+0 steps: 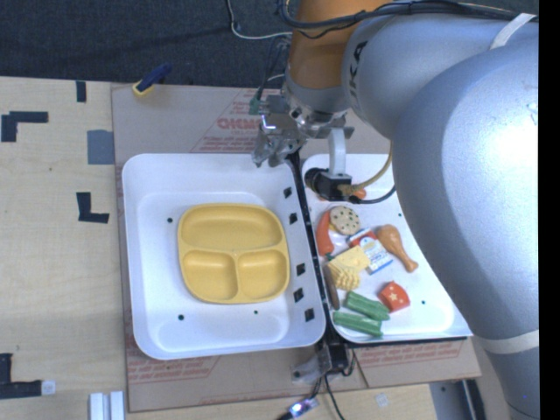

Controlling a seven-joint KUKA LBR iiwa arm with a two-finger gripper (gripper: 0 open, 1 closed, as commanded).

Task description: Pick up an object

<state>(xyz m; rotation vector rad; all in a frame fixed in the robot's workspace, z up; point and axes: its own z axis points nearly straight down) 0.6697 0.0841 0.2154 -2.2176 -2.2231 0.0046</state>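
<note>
Camera view, one frame. Landmark: yellow tray (pixel 234 252), three compartments, lying flat in the middle of the left bin (pixel 140 234).

Gripper (pixel 278 147): poised beyond the tray's far right corner, over the far rim of the left bin, close to the divide between the bins. Open or closed: cannot tell from this angle. Nothing can be seen held in it.

Progress, as judged: pick not yet made. No object is lifted; everything lies in its bin. Left to do: choose a target, descend, close, lift.

Candidate objects: the tray itself, and the toy food, all to the tray's right in the right bin (pixel 429 309).

Count:
- bins: 2
- yellow tray: 1
- cookie (pixel 344 219): 1, nearest the gripper
- red sausage (pixel 325 232): 1, nearest the tray's right edge
- drumstick (pixel 398 245): 1, farthest right of the tray
- yellow wedge (pixel 347 268): 1
- small carton (pixel 377 257): 1, touching the wedge
- green pieces (pixel 365 304): 2, side by side, off the tray's near right corner
- red piece (pixel 395 297): 1, just beside the greens

Toy food total: 8.
</note>
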